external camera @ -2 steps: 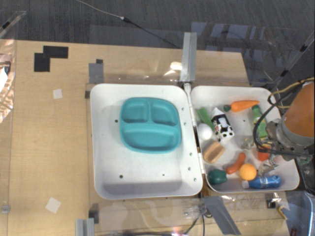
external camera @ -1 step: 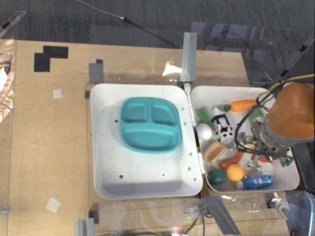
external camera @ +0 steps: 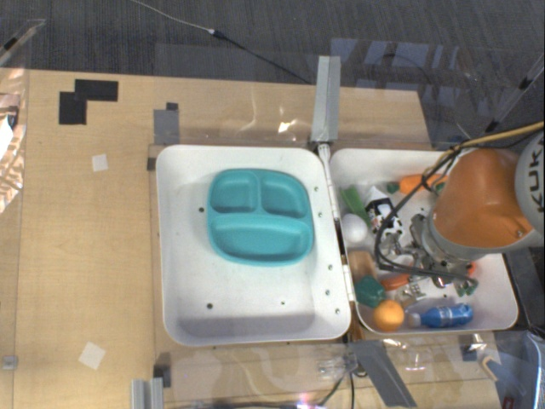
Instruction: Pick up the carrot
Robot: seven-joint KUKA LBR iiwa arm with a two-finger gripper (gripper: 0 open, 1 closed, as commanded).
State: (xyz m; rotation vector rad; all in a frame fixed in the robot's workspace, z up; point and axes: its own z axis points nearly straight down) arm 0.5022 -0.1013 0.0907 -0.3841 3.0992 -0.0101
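**Arm low over the right bin, carrot by its upper edge**

The jaws [external camera: 407,267] sit low in the right white bin [external camera: 509,313], at the right of the frame, under the grey arm's orange band [external camera: 481,198]; cables and the wrist hide them, so whether they are apart or together cannot be told. The orange carrot [external camera: 419,181] lies above and slightly right of them, in the bin's upper part, partly hidden by the arm. Near the jaws lie a white ball [external camera: 352,226], a green stick-shaped piece [external camera: 352,200], a dark green round thing [external camera: 370,291], an orange ball [external camera: 389,315] and a blue bottle-like object [external camera: 444,316]. In the left white bin [external camera: 183,245] rests a teal divided plastic plate [external camera: 260,216]. Both bins stand on the pale wooden counter [external camera: 77,254].
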